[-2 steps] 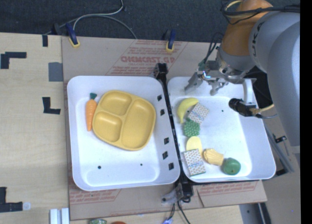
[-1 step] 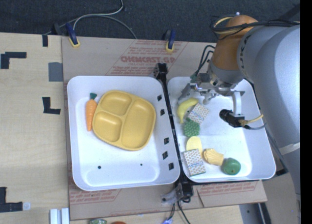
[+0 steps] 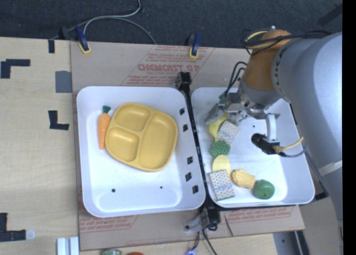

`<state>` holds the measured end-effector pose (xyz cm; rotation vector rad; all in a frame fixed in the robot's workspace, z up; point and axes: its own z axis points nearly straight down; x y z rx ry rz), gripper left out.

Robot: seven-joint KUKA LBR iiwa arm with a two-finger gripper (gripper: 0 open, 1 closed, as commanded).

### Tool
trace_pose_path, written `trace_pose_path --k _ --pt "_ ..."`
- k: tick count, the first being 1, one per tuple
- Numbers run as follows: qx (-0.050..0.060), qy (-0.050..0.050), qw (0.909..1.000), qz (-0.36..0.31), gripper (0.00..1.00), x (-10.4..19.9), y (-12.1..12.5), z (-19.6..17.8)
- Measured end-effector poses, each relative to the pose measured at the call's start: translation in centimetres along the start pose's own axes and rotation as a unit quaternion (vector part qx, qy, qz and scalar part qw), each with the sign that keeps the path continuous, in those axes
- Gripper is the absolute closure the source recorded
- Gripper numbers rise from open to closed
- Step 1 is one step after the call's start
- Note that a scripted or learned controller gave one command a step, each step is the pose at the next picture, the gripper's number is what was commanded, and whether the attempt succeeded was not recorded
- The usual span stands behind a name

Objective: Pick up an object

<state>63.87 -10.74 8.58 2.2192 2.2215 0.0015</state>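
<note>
My gripper (image 3: 221, 115) reaches down into the far left part of the right bin (image 3: 289, 162). It hangs just above a small yellow piece (image 3: 214, 129) and a white patterned block (image 3: 228, 132) that lie side by side. Nearer the front along the bin's left side are a green knobbly toy (image 3: 219, 148), a pale yellow block (image 3: 221, 163), a second patterned block (image 3: 222, 185), a corn cob (image 3: 243, 178) and a green ball (image 3: 263, 189). The wrist hides where the gripper meets the objects.
The left bin (image 3: 97, 193) holds a yellow divided plate (image 3: 141, 136) and a toy carrot (image 3: 103, 128) by its left wall. A black divider (image 3: 192, 137) separates the bins. The grey arm (image 3: 317, 93) covers the right bin's far right side. A black cable connector (image 3: 266, 144) hangs over the bin.
</note>
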Motion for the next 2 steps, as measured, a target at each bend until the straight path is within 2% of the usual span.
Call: trace_pose_path --k 1,2 --pt "-0.001 0.000 1.0000 -0.001 1.00 0.0 0.0 -1.0" --pt "0.001 0.001 1.0000 -0.001 1.00 8.8 -0.3 -9.9"
